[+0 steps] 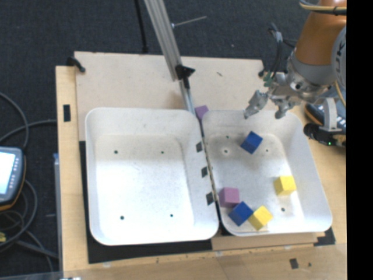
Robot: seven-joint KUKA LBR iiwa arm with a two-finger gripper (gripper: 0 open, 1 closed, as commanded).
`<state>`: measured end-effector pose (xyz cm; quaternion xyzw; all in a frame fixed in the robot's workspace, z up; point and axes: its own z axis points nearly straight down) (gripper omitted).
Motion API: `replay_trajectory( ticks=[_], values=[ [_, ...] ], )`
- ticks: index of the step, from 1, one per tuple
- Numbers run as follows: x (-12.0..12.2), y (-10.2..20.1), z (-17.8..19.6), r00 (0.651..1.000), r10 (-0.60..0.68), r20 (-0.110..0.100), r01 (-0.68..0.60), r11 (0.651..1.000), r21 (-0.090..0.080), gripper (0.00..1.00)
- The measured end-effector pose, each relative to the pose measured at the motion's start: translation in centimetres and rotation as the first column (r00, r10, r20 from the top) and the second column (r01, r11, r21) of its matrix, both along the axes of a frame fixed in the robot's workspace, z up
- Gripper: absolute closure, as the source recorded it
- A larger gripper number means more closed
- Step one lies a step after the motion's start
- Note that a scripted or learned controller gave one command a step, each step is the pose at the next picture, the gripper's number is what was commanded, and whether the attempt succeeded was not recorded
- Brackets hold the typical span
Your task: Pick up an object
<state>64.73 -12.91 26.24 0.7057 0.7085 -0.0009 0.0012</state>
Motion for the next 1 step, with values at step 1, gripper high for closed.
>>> replay_trajectory(
  ticks=[1],
  values=[
    [1.25, -3.38, -13.40, 1.000, -0.005, -0.005, 0.005, 1.000, 0.001, 0.00]
  ],
)
